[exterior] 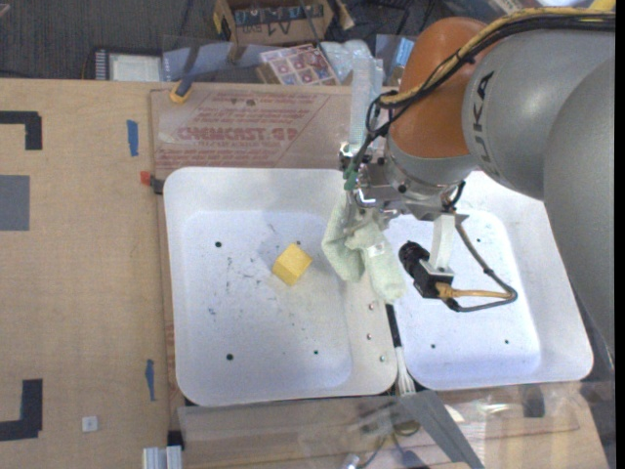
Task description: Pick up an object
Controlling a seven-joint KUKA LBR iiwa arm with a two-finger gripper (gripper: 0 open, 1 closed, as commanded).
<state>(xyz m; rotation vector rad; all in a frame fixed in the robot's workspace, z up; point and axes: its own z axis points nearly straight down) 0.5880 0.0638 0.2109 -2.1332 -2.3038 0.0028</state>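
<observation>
A pale green cloth [363, 254] hangs crumpled over the divider between the two white bins, its top bunched up into my gripper [365, 206]. The gripper points down from the orange-banded wrist [436, 106] and is shut on the cloth's upper edge. The cloth's lower end droops toward the right bin's left rim. A small yellow block [291, 264] lies by itself on the floor of the left bin [195, 223], to the left of the cloth.
The grey arm covers the upper part of the right bin [508, 350]. A black fitting with an orange cable [430, 274] hangs over that bin. Cardboard and clutter lie behind the bins; the wooden bench extends left.
</observation>
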